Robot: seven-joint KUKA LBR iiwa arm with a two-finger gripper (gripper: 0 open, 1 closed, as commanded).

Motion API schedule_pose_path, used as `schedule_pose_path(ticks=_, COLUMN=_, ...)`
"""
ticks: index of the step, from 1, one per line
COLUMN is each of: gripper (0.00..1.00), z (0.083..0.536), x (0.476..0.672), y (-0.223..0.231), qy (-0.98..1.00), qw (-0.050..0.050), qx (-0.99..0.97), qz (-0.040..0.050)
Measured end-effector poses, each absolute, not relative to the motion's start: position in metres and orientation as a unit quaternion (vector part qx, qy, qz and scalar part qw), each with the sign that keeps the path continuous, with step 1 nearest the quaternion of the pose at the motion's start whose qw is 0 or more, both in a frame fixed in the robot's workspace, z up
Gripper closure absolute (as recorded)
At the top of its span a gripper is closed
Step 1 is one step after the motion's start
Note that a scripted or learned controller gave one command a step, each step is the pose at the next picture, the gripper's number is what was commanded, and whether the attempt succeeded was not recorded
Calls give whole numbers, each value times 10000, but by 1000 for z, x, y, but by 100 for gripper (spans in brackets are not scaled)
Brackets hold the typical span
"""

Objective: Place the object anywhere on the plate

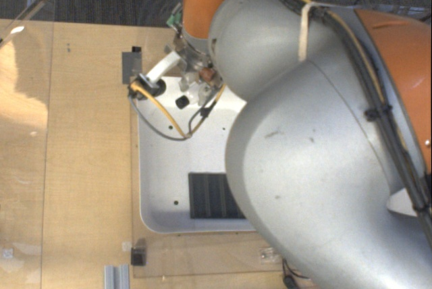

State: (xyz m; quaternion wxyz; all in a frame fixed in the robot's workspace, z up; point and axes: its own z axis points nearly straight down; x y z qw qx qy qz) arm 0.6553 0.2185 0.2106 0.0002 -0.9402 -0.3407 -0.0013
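Grey arm (324,146) covers most of 1 white bin (155,206); bare floor along its left wall. Gripper (192,82) near top-left corner, finger state indeterminable.

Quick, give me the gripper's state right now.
Gripper: cannot be told; it sits over the far end of the white bin, largely blocked by the arm.
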Motion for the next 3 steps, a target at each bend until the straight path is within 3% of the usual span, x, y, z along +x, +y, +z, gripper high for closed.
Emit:
schedule_pose_path(ticks=1, gripper=100, z=108, x=594, y=201, qy=-4799, qw=5, qx=-8773, qz=6)
schedule_pose_path(ticks=2, gripper=100, z=87, x=664, y=238, qy=-6267, qw=75, qx=-7792, qz=108)
schedule_pose_path(ticks=3, gripper=100, z=173, x=665, y=236, qy=-7835, qw=-20, qx=-6214, qz=-29)
